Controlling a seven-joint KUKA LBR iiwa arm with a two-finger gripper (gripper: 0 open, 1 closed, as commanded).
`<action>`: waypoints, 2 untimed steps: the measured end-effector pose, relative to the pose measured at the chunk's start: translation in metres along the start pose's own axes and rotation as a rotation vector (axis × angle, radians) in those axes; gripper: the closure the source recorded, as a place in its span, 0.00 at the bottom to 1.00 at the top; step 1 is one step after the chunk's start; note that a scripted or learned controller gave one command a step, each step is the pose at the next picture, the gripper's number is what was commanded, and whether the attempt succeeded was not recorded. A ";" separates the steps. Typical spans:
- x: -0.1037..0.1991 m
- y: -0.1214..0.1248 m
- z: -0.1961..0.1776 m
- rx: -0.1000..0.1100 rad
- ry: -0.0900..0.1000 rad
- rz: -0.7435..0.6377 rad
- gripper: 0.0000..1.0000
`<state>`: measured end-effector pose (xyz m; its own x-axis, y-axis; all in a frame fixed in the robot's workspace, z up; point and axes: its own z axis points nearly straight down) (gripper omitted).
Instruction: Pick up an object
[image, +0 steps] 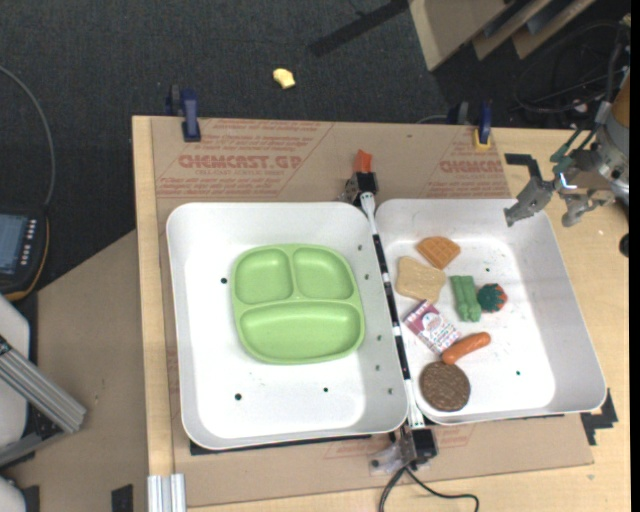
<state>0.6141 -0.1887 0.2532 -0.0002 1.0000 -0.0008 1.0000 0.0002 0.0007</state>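
Gripper (548, 200) spread open, holding nothing, above right bin's (560, 330) far right corner; food pieces clustered at bin's left; green divided plate (297, 303) in left bin (200, 330).

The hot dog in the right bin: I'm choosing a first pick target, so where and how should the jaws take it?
Grip the hot dog at its middle, coming straight down from above, jaws closing across its narrow width. It lies flat and slanted, so turn the gripper to match. The brown patty and small packet sit close to its lower-left end; the middle is likely clearer.
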 end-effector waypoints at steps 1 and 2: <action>0.053 -0.022 0.077 0.008 0.004 -0.003 0.00; 0.094 0.036 0.160 -0.004 -0.001 -0.006 0.00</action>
<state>0.6504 -0.0949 0.0929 -0.0062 1.0000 -0.0017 1.0000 0.0062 0.0051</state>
